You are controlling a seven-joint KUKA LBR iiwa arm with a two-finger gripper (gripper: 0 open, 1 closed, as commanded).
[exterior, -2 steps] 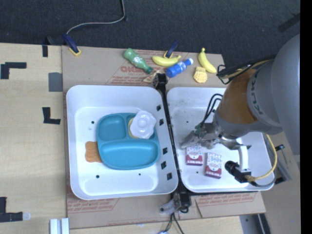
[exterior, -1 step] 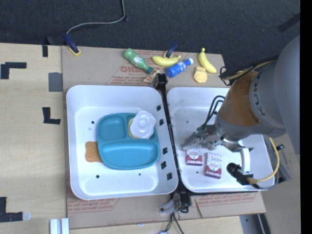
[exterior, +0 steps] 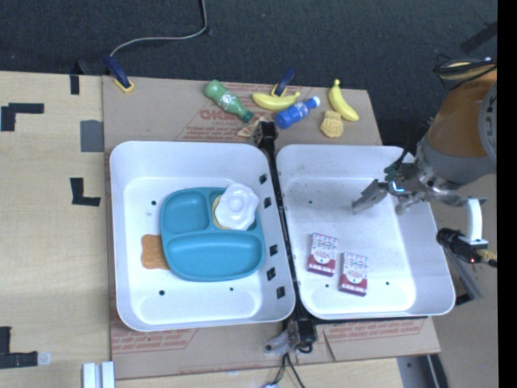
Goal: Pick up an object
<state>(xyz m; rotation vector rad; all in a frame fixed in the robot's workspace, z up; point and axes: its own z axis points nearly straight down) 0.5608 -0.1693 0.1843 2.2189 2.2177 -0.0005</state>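
Two small red-and-white boxes lie flat side by side in the right bin [exterior: 420, 297], one [exterior: 322, 254] to the left of the other [exterior: 353, 272]. My gripper [exterior: 378, 206] hangs over the right bin's far right part, above and to the right of the boxes and apart from them. Its fingers are spread open with nothing between them. In the left bin [exterior: 129, 297], a blue divided plate [exterior: 212, 237] holds a white lidded cup [exterior: 236, 207] at its far right corner. A tan flat piece [exterior: 150, 251] pokes out from under the plate's left side.
On the cardboard behind the bins lie a green bottle [exterior: 228, 100], a yellow banana [exterior: 275, 99], a blue bottle [exterior: 296, 112], a second banana [exterior: 344, 102] and a small yellow piece [exterior: 331, 124]. A black clip [exterior: 265, 132] sits where the bins meet.
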